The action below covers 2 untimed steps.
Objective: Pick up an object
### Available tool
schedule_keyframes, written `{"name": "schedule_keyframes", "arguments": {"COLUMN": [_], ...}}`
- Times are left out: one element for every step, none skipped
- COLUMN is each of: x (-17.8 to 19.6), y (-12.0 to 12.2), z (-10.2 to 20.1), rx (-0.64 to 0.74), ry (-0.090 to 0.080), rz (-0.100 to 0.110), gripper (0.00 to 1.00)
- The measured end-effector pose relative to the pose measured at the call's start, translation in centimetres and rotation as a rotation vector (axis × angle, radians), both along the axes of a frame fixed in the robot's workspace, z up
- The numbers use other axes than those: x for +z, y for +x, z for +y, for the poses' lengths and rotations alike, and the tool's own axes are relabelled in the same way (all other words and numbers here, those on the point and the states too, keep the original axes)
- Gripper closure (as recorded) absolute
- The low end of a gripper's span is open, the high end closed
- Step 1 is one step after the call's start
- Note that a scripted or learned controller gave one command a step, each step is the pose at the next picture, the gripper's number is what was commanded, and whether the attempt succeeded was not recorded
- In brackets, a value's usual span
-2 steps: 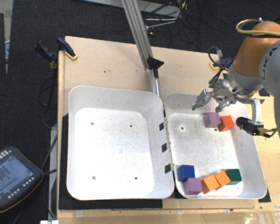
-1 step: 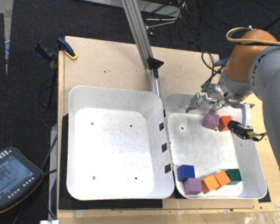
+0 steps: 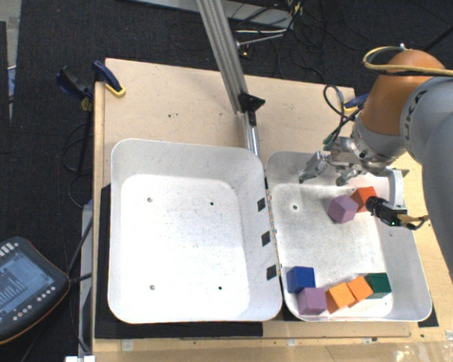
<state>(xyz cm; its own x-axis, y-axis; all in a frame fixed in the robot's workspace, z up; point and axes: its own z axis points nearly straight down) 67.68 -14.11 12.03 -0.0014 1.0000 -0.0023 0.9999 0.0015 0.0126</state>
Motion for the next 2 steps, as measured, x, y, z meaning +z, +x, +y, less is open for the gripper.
{"name": "schedule_keyframes", "arguments": {"x": [0.5,5.1], "y": [-0.2,-0.4], "z": [0.0,-0.5], "rx": [0.001,-0.002], "ry": [0.0,0.0], "rz": [0.007,0.006], "gripper": [1.0,1.0]}}
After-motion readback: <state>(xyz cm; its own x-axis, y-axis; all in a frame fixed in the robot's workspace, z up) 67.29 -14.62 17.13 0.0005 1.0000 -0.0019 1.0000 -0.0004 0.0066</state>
